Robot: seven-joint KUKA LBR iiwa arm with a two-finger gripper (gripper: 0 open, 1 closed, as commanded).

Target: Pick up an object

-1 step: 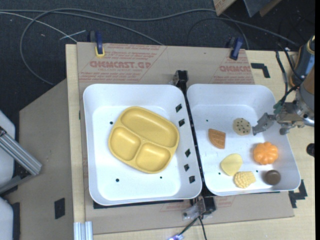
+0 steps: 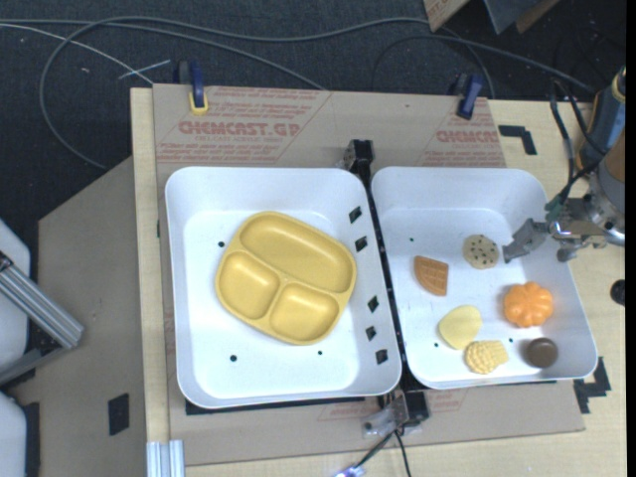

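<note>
In the right bin (image 2: 452, 192) lie several small food toys: a speckled round cookie (image 2: 481, 251), an orange wedge (image 2: 431, 274), an orange pumpkin (image 2: 528, 304), a pale yellow piece (image 2: 459, 326), a corn cob (image 2: 486, 356) and a brown ball (image 2: 541, 352). My gripper (image 2: 543, 246) hangs at this bin's right side, above the pumpkin and just right of the cookie. It stands open with nothing between its fingers. One grey finger (image 2: 520, 241) points toward the cookie.
The left bin (image 2: 189, 266) holds a yellow three-compartment plate (image 2: 286, 276). A black divider with clips (image 2: 370, 256) runs between the bins. Cables hang beside the arm at the far right (image 2: 576, 137). Two clamps (image 2: 196, 85) sit at the board's back edge.
</note>
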